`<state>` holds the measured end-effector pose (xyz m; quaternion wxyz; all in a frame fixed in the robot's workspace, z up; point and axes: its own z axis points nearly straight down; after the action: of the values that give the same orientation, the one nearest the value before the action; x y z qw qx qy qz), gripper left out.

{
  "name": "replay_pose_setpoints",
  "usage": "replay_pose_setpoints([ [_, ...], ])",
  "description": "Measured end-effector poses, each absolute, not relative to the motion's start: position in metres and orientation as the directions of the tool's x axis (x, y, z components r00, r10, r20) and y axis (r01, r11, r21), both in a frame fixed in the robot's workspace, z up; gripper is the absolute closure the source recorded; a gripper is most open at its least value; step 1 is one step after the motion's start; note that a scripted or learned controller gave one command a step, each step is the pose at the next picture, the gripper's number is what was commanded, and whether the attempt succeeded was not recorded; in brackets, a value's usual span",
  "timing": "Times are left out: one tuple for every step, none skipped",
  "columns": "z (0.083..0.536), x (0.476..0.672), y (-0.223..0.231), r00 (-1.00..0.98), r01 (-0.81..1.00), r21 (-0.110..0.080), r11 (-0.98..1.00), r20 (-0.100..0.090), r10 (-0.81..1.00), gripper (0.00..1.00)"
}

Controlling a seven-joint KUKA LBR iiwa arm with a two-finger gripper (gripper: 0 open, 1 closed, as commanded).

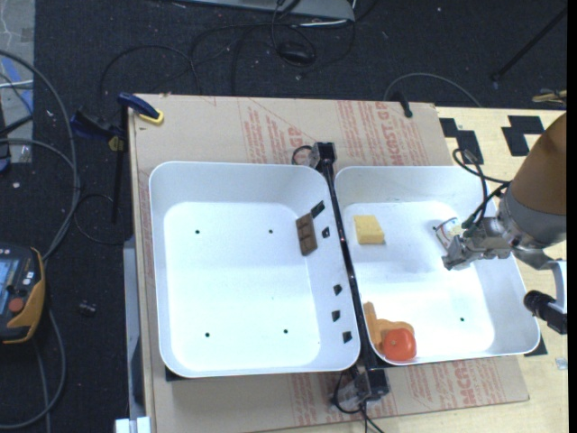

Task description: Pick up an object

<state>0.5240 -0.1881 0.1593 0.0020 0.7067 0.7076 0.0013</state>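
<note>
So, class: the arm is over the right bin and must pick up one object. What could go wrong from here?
1. The end effector hovers over bare floor of the right bin, apart from the yellow block, so closing here would probably grab nothing.
2. The red ball sits tight in the bin's near corner against an orange piece; the wall may block the approach, and the ball could roll.

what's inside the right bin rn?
Right bin holds a yellow block near its back-left, a red ball on an orange piece at front-left, and the end effector at its right. Anything under the arm is hidden.
</note>
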Motion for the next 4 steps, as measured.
replay_pose_setpoints([
  [0.218, 0.522, -0.180, -0.001, 1.000, 0.005, 0.001, -0.001, 1.000, 1.00],
  [0.234, 0.522, -0.180, 0.000, 1.000, 0.002, 0.000, -0.001, 1.000, 1.00],
  [0.237, 0.517, -0.138, -0.004, 1.000, 0.000, 0.004, 0.001, 1.000, 1.00],
  [0.245, 0.515, -0.091, -0.004, 1.000, 0.000, 0.004, 0.001, 1.000, 1.00],
])
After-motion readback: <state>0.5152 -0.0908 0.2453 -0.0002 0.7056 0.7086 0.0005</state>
